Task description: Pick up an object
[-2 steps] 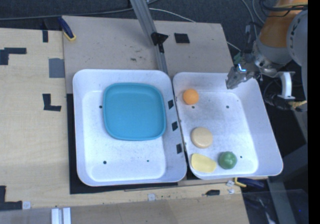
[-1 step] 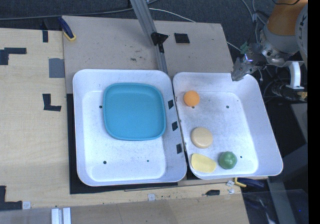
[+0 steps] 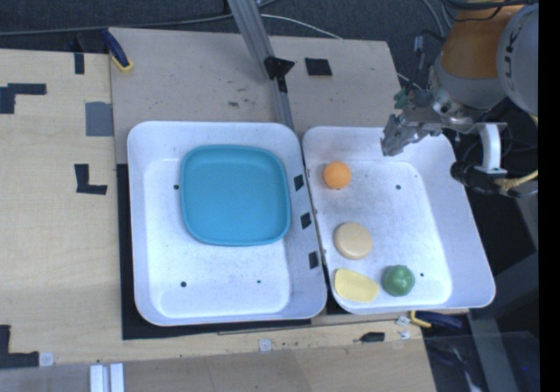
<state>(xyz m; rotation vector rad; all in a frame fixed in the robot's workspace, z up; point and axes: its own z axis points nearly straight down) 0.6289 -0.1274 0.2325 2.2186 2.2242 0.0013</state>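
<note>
The gripper (image 3: pixel 395 142), its state impossible to tell, hangs just right of the orange ball (image 3: pixel 337 175), probably light, smooth, roll-prone, best pinched across its middle.

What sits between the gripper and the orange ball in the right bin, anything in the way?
Nothing visible does. The gripper hangs over the right bin's far corner, and the orange ball lies to its left with bare bin floor between them. The beige disc sits nearer the camera, off that line.

blue plate (image 3: pixel 234 194), left bin (image 3: pixel 149 206)
</note>
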